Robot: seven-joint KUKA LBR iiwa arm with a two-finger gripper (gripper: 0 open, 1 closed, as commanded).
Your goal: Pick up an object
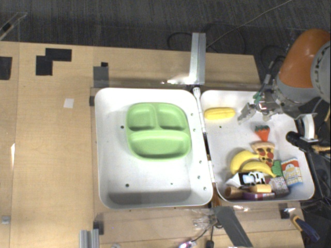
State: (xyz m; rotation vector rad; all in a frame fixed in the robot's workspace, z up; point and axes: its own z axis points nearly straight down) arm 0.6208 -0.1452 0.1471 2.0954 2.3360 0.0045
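While the gripper (253, 109) hangs over the far part of the right bin (227, 133), its two fingers stand apart with nothing between them, so you have no object in hand yet. Directly on the near side of the fingertips lies a small carrot toy (263, 133), orange with a green top, and it sits apart from everything else. To the gripper's left, near the bin's far left corner, you have a yellow oblong piece (219, 113), also alone on bare white floor.

Either of these two is your best target, in my judgement. Choose the one that needs the shortest travel, centre the fingers over its narrow width, and descend straight until the tips bracket it before closing. For the yellow piece, turn the wrist so the fingers close across its short side, not along its length.

Further toward you, things get crowded: a pizza slice toy (265, 151) rests just beside the bananas (249, 163), and the near edge holds a jumble of small boxes and packets (271, 182) touching each other. Avoid that pile; fingers will likely land on two items and slip.

Beyond the divider, the left bin (111, 138) carries a green divided plate (158, 129), flat and broad, probably a poor grasp.
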